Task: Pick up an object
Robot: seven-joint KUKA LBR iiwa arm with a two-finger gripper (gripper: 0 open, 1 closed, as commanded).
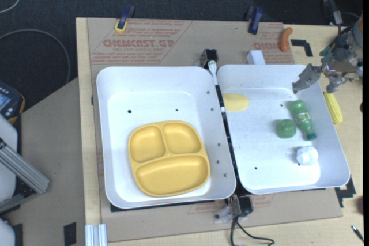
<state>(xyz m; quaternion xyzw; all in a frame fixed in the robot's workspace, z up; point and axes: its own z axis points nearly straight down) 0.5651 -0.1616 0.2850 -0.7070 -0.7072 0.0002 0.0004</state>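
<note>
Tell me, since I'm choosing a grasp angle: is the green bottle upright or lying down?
Lying down. The green bottle shows its full length flat on the right bin floor.

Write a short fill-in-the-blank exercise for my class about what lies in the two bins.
1. The yellow tray lies in the ____ bin.
2. The tray has ____ compartments.
3. The bottle and the ball are both ____ in colour.
4. The gripper is near the right bin's ____ right corner.

Missing words: left; three; green; far

You get bright, even overhead light with soft, short shadows. The white bins [173,80] glare slightly (detail washes out); focus is soft throughout.
</note>
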